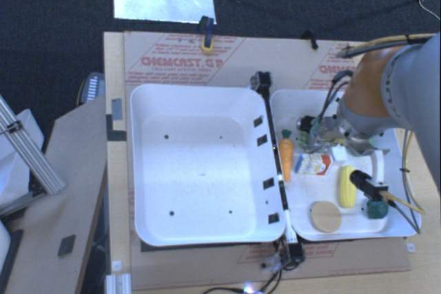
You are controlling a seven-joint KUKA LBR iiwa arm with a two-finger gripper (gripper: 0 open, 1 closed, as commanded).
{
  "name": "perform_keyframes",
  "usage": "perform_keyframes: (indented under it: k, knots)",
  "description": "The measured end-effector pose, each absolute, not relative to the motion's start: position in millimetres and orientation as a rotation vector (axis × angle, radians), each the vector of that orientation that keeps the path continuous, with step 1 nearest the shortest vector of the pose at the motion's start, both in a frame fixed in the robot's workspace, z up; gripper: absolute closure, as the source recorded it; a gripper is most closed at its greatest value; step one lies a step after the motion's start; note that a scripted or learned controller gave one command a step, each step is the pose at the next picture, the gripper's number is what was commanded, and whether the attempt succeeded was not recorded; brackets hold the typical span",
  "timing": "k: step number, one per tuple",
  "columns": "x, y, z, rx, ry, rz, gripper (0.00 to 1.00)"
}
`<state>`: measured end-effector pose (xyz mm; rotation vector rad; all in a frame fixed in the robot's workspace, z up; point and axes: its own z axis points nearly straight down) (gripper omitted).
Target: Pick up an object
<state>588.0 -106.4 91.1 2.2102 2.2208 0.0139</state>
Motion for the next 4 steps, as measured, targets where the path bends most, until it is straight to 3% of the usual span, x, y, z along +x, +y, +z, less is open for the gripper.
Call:
perform_keyframes:
  k: [1,2,3,4]
  knots:
    - [514.6,-95,84,2.226,2.224,-0.004,1.00]
    - [591.5,-54,192,2.200,2.225,0.017,1.00]
    - [604.1,-6,288,2.203,2.228,0.017,1.00]
    - [662.2,60,274,2.208,2.231,0.009,1.00]
